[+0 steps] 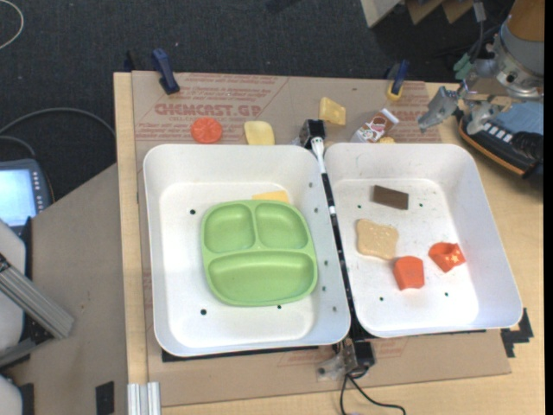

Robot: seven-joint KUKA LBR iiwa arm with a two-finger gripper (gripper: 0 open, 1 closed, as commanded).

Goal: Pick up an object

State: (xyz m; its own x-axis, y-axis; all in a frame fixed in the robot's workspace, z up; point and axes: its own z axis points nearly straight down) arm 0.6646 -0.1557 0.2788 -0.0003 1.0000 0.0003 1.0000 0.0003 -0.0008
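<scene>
At the upper right of the frame, the gripper (445,104) hangs open and empty above the right bin (484,199), so nothing is picked yet.

the gripper (442,109) hangs at upper right, the grey arm (518,59) behind it.

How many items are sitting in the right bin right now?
4: a brown block near the back, a tan bread slice in the middle, an orange cube in front of it, and a red piece beside the cube.
</scene>
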